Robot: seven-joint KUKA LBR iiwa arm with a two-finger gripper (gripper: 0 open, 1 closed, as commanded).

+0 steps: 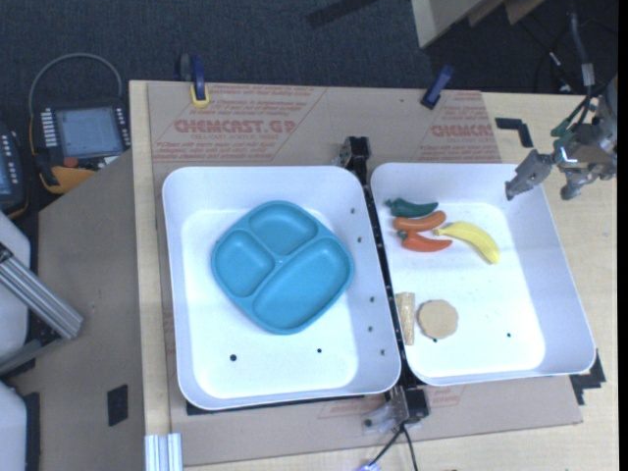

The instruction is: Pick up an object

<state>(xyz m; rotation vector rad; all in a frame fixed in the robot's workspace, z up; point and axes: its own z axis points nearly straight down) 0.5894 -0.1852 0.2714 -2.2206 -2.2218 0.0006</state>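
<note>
Hovering above the far right corner of the right-hand shallow white bin, the grey two-finger pincer has its 2 fingers splayed wide and nothing between them, though the right finger is partly cut off at the picture's edge, so the spread is my best reading. Nearest to it lies a yellow toy banana, its inner end touching an orange toy carrot-like piece, with a second orange piece and a dark green pepper-like toy stacked just behind. A round tan cookie-shaped disc and a pale cracker stick sit apart, near the bin's near-left side. The banana's free outer end looks like the best target: approach it across its narrow width, descend squarely, and avoid nudging the cluster. A blue divided plastic plate rests in the left white bin.
</note>
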